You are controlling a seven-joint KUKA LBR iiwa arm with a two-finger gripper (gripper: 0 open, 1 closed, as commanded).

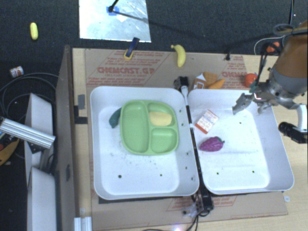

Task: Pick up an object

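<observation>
In the right bin [269,177] lie a small red-and-white box [206,121] and a purple eggplant-like toy [211,144]. The left bin [108,177] holds a green divided plate [144,134] with a yellow piece [160,118] in its upper right compartment. A dark teal object [114,117] rests just left of the plate. My gripper [250,105] hangs over the right bin's upper right part, open, with nothing between its fingers. It is well to the right of the box and up and right of the purple toy.
Behind the bins on the cardboard lie a yellow banana [180,55], an orange carton-like item [209,81], a red-orange ball [250,79] and a blue-yellow clamp [131,48]. A black divider strip [191,138] runs between the bins. Cables trail on the floor at left.
</observation>
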